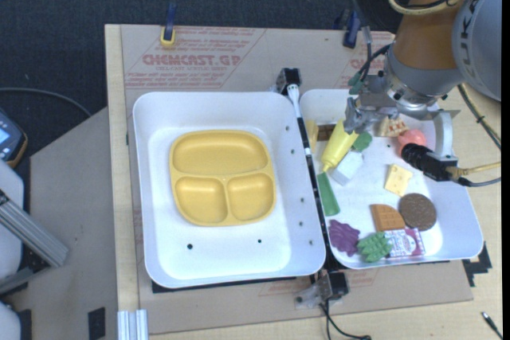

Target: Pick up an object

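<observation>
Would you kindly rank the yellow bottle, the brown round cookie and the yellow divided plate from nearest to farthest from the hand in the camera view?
From the hand:
1. Yellow bottle, just below-left, right bin.
2. Brown round cookie, lower right of that bin.
3. Yellow divided plate, left bin.

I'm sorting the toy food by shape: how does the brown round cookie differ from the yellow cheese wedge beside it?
The cookie is dark brown; the cheese wedge is pale yellow. The cookie is a round disc, and the cheese wedge has straight edges and corners. The cookie looks larger and lies nearer the bin's front rim. Both lie flat in the right bin, untouched by the gripper.
</observation>
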Action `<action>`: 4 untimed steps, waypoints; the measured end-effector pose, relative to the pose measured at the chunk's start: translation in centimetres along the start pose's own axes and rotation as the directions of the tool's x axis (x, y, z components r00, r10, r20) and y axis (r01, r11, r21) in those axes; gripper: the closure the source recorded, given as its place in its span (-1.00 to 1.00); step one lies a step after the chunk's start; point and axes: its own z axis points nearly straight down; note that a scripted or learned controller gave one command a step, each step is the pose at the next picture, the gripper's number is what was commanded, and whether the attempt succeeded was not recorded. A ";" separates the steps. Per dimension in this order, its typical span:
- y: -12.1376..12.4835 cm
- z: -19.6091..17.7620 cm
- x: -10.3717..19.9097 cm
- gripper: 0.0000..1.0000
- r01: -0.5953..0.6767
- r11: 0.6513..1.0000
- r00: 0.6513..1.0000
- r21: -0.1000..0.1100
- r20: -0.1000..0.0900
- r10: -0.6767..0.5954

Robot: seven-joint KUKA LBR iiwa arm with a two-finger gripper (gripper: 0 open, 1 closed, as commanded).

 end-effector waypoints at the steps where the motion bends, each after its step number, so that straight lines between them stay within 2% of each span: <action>1: 2.7 -0.1 3.9 1.00 0.000 1.000 1.000 -0.001 0.000 0.000; 2: 5.3 -1.0 8.7 1.00 0.000 1.000 1.000 -0.002 -0.001 0.000; 3: 4.8 0.4 10.7 1.00 -0.002 1.000 1.000 0.007 -0.001 0.002; 4: 4.0 0.0 10.4 1.00 -0.006 1.000 1.000 0.007 0.000 0.006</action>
